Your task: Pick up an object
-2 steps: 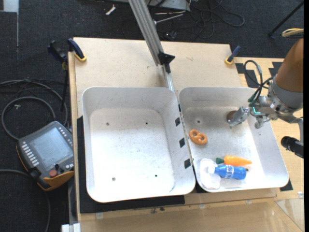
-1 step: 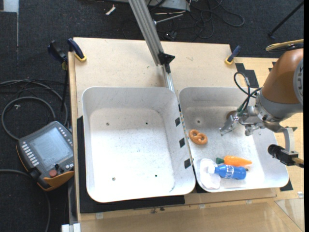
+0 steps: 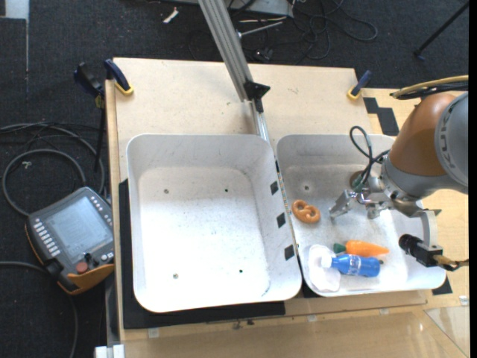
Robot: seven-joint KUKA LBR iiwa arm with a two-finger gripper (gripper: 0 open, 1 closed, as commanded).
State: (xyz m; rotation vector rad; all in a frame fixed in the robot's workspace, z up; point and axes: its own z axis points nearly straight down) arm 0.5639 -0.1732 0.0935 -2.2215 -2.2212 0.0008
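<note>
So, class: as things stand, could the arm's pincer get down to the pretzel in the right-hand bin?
Probably yes. The pretzel lies alone on the bin floor, apart from the blue bottle and carrot. The pincer hangs just beside it, with nothing between them.

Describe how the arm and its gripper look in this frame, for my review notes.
The arm is bulky and rounded, with a grey shell and a broad orange band above the wrist. A black cable loops beside the wrist. The gripper is small, bare silver metal, with thin fingers. A yellow-and-black cable runs above the arm.
</note>
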